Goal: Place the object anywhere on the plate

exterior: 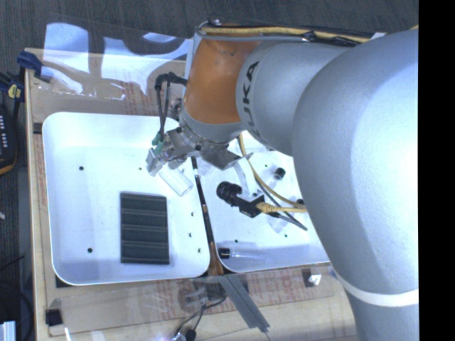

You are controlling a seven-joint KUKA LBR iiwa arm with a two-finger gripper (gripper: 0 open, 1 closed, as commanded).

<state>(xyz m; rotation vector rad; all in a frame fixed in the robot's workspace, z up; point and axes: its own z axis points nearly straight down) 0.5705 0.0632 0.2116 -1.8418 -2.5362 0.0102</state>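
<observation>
KUKA arm reaches across the worktop. Its end effector hovers over the left bin close to the divider, just up and to the right of the dark ribbed plate. The wrist's bulk masks the tool's tip, so it cannot be told whether it is open or closed, or carrying anything.

What appears to be the object, a clear tube with a dark cap, lies in the right bin against its near wall, across the divider and well apart from the plate.

The hazards look plain. If the end effector is empty, a release over the plate delivers nothing. The tube is round and slick and lies tight to the wall, so it could roll or squirt free under a grasp. Carried low, it could clip the divider. Set down across the ribs, it could roll off the plate.
</observation>
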